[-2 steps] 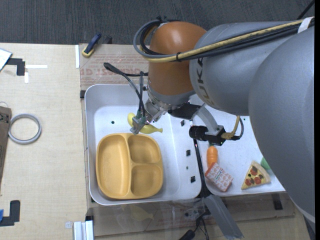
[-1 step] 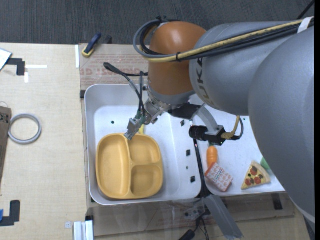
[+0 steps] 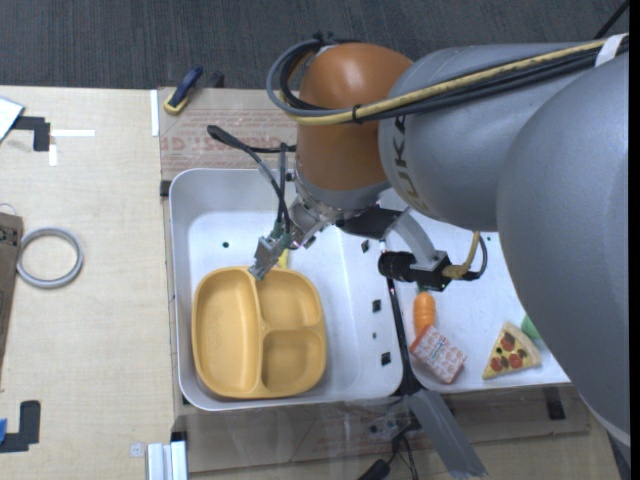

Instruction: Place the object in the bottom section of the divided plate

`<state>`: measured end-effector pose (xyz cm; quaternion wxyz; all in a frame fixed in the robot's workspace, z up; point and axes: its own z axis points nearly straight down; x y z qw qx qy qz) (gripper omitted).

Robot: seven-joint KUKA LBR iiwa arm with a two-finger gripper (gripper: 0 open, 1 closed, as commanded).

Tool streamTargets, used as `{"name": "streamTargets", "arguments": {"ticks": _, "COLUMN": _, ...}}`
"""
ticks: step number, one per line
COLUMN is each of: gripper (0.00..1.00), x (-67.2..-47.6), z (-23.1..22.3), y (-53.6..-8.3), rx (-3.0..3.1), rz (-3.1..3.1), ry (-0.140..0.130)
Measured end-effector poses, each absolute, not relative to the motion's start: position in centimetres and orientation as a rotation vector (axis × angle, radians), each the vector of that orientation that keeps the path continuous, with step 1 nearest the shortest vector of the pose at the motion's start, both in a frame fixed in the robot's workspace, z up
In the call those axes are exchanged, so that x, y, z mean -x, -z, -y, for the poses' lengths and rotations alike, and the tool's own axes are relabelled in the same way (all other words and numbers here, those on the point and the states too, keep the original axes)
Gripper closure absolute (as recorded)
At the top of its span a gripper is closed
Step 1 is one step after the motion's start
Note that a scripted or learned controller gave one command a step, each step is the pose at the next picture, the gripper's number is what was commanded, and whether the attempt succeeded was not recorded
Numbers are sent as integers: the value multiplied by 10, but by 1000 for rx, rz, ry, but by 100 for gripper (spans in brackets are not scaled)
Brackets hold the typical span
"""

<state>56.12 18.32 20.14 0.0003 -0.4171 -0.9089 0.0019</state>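
Note:
A yellow divided plate [image 3: 226, 340] lies in the left bin [image 3: 181, 268], toward its front left. It has one large section on the left and two smaller ones on the right. My gripper [image 3: 267, 259] hangs at the plate's far rim, right above the ridge between the sections. A small yellow thing [image 3: 284, 260] peeks out just right of the gripper tip; whether it is held or lies on the bin floor is not visible. The arm's orange band and grey body cover the back of the bins.
The right bin [image 3: 470, 373] holds an orange carrot [image 3: 424, 311], a red and white packet [image 3: 438, 355] and a toy pizza slice [image 3: 510, 351]. A tape roll [image 3: 47, 257] lies on the bench at the left. A blue tool [image 3: 183, 88] rests behind the left bin.

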Motion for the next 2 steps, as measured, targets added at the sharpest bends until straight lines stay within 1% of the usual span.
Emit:
{"name": "streamTargets", "arguments": {"ticks": 1, "gripper": 0, "x": -561, "z": -183, "y": -201, "rx": 1310, "rz": 2855, "ry": -6}}
{"name": "streamTargets", "arguments": {"ticks": 2, "gripper": 0, "x": -577, "z": -216, "y": -284, "rx": 899, "rz": 3013, "ry": 0}}
